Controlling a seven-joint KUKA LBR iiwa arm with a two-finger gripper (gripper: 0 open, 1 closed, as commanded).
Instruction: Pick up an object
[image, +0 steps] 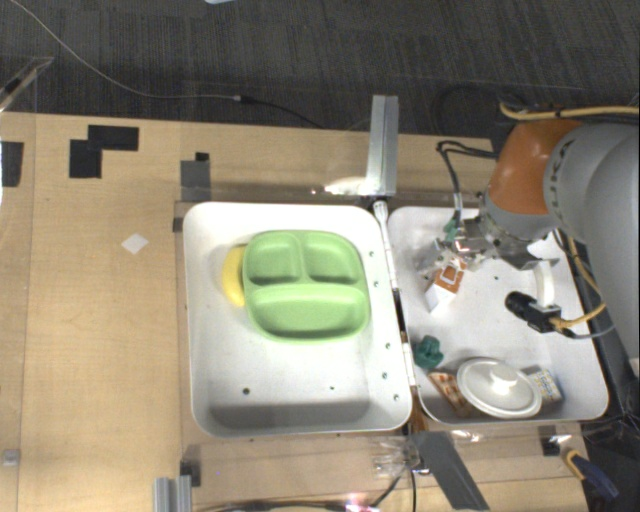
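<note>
A robot gripper (455, 255) hangs low over the far left part of the right bin (590, 385), its tips at a small orange-and-white packet (446, 279); whether it grasps the packet cannot be told. A teal object (429, 351) and a white lid (499, 388) lie nearer the camera. A green divided tray (304, 283) fills the left bin (220, 390), covering a yellow item (232, 277).
</note>
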